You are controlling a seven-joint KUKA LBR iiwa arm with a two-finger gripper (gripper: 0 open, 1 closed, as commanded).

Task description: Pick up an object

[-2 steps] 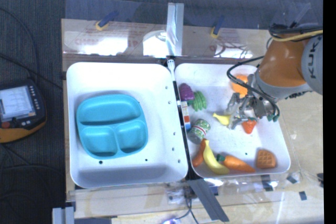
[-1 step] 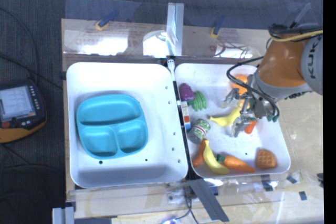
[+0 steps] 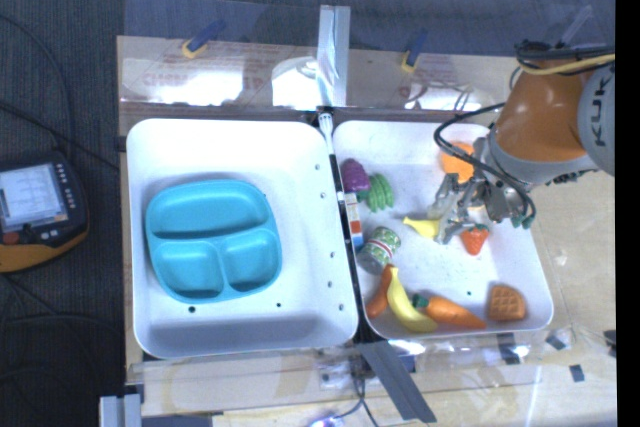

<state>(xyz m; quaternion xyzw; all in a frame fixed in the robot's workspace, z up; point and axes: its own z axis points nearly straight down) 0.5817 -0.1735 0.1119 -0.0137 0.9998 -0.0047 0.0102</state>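
Note:
My gripper (image 3: 453, 218) is low in the right bin (image 3: 520, 215), reaching in from the right under the orange wrist band. Its tip is between a small yellow piece (image 3: 421, 228) on its left and a red strawberry-like toy (image 3: 476, 239) on its right, close to both. An orange object (image 3: 456, 158) lies just behind the wrist, partly hidden. Nothing can be made out held in the gripper.
The right bin also holds a purple and green toy (image 3: 365, 183), a small can (image 3: 380, 245), a banana (image 3: 404, 305), a carrot (image 3: 450, 311) and a brown waffle-like piece (image 3: 507, 302). A blue divided tray (image 3: 212, 237) lies in the left bin (image 3: 170, 145).

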